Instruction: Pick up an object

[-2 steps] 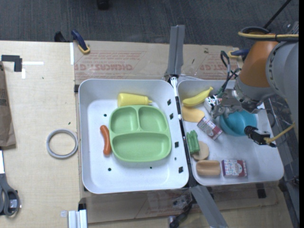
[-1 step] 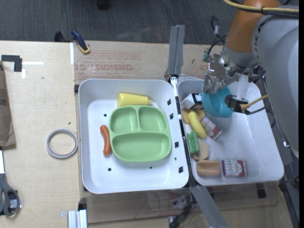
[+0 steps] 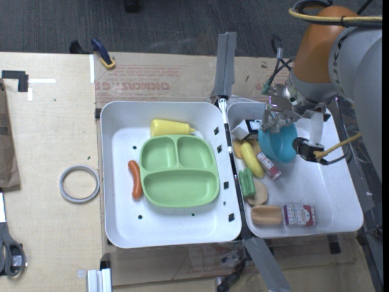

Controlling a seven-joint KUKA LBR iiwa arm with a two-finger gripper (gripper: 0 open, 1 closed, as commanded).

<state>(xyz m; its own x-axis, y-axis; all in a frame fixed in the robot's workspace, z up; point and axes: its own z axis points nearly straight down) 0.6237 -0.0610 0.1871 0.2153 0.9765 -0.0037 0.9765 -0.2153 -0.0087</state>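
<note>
The tabletop (image 3: pixel 48 139), pale wood, lies nearest the camera along the lower edge and carries two shallow white bins side by side. The grey arm (image 3: pixel 358 59) with its orange band comes in from the right above the right bin (image 3: pixel 340 205).

The left bin (image 3: pixel 115 212) holds a green divided plate (image 3: pixel 180 171) at its middle. A yellow squeeze bottle (image 3: pixel 170 127) lies just beyond the plate, touching its far rim, and an orange carrot-like toy (image 3: pixel 136 179) lies just beside the plate's left edge.

In the right bin, the end effector (image 3: pixel 275 119) sits directly over a teal cup (image 3: pixel 278 143) near the bin's far left part; whether its fingers are clenched or released cannot be told, and the cup's rim is partly hidden beneath it. A banana (image 3: pixel 249 157) lies just left of the cup, with a small red-labelled tube (image 3: pixel 268 165) between them. A green toy (image 3: pixel 246 183) lies against the bin's left wall below the banana. Near the front wall rest a bread roll (image 3: pixel 266 215) and a red-and-white packet (image 3: pixel 299 215), touching each other.

On the tabletop left of the bins lie a grey tape ring (image 3: pixel 79 183) and, at the lower corner, scissors (image 3: pixel 11 255).
</note>
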